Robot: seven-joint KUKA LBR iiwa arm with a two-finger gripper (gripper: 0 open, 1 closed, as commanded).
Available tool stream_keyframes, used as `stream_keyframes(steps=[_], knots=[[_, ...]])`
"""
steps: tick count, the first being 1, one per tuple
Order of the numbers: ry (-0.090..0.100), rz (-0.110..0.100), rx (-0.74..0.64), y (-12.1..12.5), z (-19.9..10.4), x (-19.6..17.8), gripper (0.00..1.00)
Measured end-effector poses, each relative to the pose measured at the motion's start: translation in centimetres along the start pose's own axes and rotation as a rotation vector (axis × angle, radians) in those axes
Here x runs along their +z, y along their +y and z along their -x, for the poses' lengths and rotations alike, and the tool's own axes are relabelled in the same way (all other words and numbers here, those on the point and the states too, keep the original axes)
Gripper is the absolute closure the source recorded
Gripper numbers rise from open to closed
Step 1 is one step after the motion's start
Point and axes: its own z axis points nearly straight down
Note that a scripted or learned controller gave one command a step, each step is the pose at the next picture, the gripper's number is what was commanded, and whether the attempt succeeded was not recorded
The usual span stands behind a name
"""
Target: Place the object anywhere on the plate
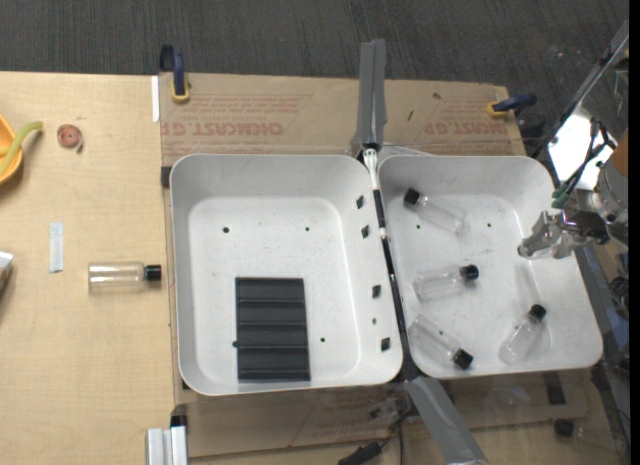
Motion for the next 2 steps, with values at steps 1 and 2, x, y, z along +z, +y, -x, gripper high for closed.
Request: stream_keyframes(steps=[1,2], knots=[[0.000,0.000,0.000,0.0,0.0,0.0,0.00],[-0.001,-0.001,-0.029,8.9,-3.8,-1.6,0.00]])
